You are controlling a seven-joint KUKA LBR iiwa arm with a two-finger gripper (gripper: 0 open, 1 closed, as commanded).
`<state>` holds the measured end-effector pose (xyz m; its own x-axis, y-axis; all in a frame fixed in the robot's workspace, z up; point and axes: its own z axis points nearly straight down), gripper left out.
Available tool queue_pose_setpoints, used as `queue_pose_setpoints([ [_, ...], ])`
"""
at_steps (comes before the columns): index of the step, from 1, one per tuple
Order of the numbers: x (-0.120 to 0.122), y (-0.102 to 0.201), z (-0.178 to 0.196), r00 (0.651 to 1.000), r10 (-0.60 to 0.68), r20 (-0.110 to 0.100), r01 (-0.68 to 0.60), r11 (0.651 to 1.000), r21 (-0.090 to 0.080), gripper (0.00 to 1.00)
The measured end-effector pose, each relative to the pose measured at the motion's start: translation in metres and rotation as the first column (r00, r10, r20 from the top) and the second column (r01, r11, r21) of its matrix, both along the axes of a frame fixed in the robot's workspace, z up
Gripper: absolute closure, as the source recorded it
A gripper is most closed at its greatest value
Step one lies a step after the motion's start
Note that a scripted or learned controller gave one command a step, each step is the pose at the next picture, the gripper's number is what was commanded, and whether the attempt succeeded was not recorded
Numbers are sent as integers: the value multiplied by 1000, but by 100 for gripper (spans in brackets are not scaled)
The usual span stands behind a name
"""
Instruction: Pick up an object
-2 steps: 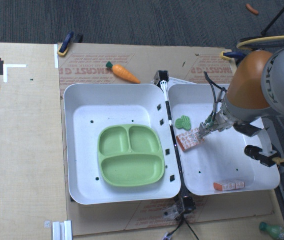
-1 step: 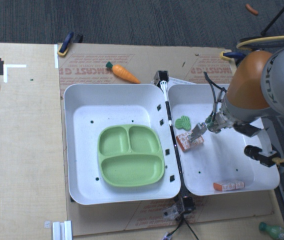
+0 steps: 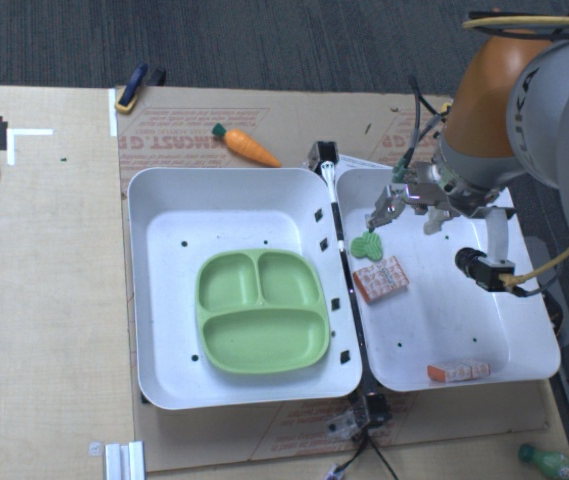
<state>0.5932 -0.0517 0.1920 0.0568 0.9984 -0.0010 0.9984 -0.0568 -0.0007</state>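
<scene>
We saw the grey arm (image 3: pixel 554 98), with its orange band above the wrist, reach in from the right and bend down over the far end of the right bin (image 3: pixel 524 358). Its gripper (image 3: pixel 409 208) hung low at that bin's near-left corner; one thin finger (image 3: pixel 384 211) pointed down and to the left, and we could not tell how far apart the fingers stood or whether anything lay between them. Just below and left of that fingertip sat a small green leaf-shaped object (image 3: pixel 367 247), flat on the white floor, close to the gripper though we could not tell if they touched. Just below it lay a small red-and-white patterned packet (image 3: pixel 381 279), tilted. Farther below the gripper, at the bin's near edge, lay an orange-and-white tube (image 3: pixel 458 372). To the gripper's left, the left bin (image 3: pixel 164 228) held a pale green divided plate (image 3: pixel 262 311). Up and left of the gripper, outside the bins, a toy carrot (image 3: pixel 247 145) rested on the cardboard (image 3: pixel 194 133).
</scene>
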Motion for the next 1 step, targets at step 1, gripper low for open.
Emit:
queue_pose_setpoints([
  [1,-34,39,0,932,363,0,-363,932,1,0],
])
